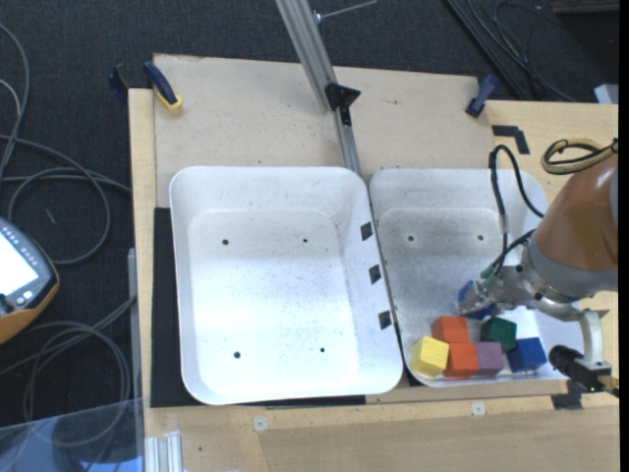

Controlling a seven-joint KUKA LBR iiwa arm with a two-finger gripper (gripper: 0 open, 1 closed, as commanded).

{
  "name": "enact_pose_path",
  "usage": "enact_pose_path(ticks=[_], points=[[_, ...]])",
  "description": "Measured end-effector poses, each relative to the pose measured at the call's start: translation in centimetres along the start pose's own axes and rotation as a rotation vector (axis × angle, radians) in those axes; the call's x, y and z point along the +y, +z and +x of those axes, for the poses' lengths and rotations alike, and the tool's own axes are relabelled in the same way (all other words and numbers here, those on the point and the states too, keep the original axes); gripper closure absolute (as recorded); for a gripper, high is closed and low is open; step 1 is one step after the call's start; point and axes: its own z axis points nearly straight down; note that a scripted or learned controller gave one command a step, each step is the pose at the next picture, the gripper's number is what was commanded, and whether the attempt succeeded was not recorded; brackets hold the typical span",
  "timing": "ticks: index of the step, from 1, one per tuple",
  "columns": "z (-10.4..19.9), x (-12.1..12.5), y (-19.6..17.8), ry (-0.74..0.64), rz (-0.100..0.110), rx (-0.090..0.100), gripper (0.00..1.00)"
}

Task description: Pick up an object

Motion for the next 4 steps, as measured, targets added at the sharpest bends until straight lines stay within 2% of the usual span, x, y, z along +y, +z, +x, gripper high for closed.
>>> enact_pose_path(ticks=[1,2,3,4], points=[[-3.3,2.5,-0.7,0.001,0.009,0.001,1.00],[3.8,8.7,1.4,-0.010,0.008,0.006,1.00],[-2.7,4.2,-3.2,0.006,0.012,0.001,1.00],[-2.2,4.4,-2.9,-0.001,0.014,0.005,0.00]])
